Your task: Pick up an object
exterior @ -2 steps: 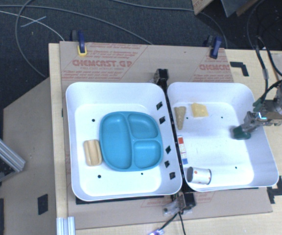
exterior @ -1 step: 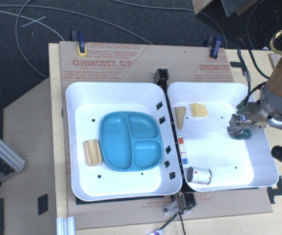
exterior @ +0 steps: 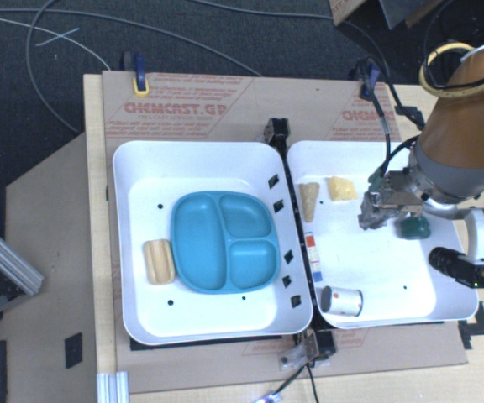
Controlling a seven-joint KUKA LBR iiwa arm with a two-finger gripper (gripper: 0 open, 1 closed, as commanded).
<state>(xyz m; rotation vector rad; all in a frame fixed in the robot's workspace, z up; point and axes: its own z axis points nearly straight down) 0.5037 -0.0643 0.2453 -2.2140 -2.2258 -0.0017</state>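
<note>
While the grey metal jaws hang low over the right white bin (exterior: 393, 296), their opening cannot be told; a small teal round object (exterior: 414, 226) lies just beside them.

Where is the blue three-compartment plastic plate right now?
The blue three-compartment plastic plate lies in the middle of the left white bin, with a tan bread-like block touching its left edge.

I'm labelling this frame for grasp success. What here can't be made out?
- Gripper: finger state, blurred and too small in the camera view.
- Dark green rounded object: partly hidden by the grey arm; shape unclear.
- Small silver metal cylinder: contents unreadable.
</note>
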